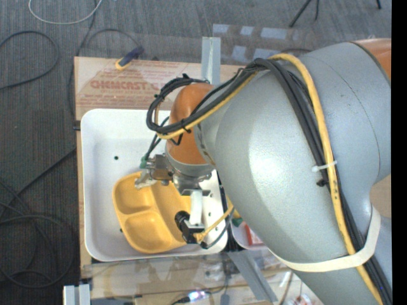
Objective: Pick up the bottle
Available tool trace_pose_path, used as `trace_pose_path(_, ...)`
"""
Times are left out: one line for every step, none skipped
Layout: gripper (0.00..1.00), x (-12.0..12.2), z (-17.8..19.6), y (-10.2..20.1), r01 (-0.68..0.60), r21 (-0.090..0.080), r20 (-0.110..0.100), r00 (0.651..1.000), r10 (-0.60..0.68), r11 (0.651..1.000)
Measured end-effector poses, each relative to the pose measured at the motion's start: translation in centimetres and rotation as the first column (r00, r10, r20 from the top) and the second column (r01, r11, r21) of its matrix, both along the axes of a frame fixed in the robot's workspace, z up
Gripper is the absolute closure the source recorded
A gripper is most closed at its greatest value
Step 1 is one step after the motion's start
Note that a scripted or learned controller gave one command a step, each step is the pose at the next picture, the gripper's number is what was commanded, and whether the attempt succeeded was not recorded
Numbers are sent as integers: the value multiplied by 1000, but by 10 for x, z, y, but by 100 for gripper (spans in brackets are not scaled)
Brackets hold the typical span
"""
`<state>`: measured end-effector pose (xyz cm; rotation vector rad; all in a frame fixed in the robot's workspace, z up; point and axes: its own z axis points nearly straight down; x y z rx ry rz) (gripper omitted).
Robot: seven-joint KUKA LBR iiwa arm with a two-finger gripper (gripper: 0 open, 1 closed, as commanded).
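Where arm (299,164) reaches down, left bin (102,170) holds yellow divided tray (143,218).

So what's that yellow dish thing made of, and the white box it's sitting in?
The yellow dish looks like plastic: smooth, one even colour, with rounded moulded compartments and a soft sheen. The white bin also looks like plastic, matt to slightly glossy, with rounded corners and thin walls. That is a guess from looks alone.
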<state>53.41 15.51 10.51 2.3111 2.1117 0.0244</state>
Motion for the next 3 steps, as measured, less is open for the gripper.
trace_pose_path(0, -39, -13, 39, 113, 2, 0, 994, -113, 994)
trace_pose_path(0, 43, -14, 75, 150, -5, -11, 989, -150, 989)
trace_pose_path(100, 46, -2, 72, 151, -10, -1, 989, -151, 988)
